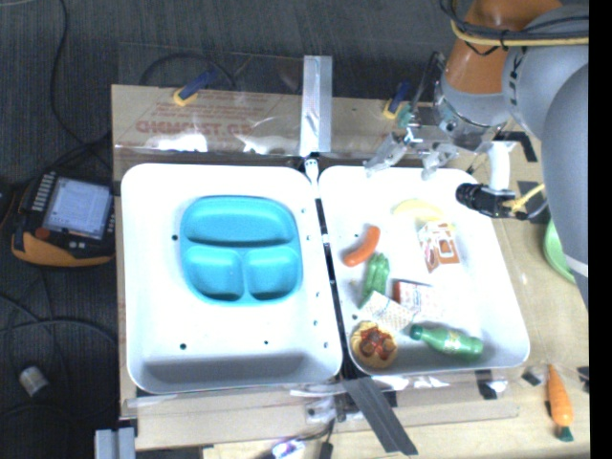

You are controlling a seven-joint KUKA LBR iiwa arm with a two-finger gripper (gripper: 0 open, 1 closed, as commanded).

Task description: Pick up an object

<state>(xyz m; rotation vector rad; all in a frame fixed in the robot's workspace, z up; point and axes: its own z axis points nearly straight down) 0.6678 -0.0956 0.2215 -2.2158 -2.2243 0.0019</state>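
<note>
The claw (406, 158) is seen spread open above the right bin (497, 256), where a glossy orange-red sausage (360, 246) is lying; a blue tray (240, 248) is held by the left bin (153, 285).

Blue tray (241, 249), green bottle (447, 339), orange sausage (361, 246)

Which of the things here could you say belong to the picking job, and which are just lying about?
Job:
gripper
right bin
orange sausage
green bottle
red-and-white carton

Lying about:
blue tray
left bin
handheld pendant
</note>
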